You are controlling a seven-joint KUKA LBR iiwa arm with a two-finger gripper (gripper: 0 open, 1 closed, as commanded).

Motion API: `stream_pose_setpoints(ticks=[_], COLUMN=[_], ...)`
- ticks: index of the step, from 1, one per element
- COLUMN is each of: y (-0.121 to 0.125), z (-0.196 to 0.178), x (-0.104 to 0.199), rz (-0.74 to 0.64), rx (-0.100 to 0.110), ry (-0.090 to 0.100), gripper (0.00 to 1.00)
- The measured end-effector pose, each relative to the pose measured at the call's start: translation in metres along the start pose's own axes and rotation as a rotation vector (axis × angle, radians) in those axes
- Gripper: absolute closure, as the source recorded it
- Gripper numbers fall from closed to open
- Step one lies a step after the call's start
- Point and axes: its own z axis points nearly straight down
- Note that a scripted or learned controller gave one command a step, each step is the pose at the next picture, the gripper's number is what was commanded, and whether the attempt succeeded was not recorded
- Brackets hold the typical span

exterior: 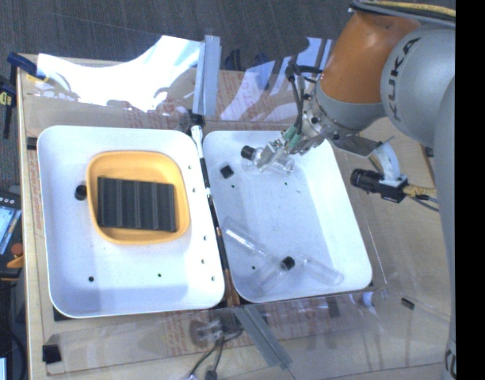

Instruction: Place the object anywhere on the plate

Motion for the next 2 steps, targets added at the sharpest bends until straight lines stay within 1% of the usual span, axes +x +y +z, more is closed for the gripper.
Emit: stream_pose_setpoints(ticks=[1,2], y=[0.0,0.055], z=[0.0,0.026], x=[0.0,0.062], rz=[0.0,0.054], rx=[0.0,0.004], ry=[0.0,0.002], gripper=[0.0,0.0])
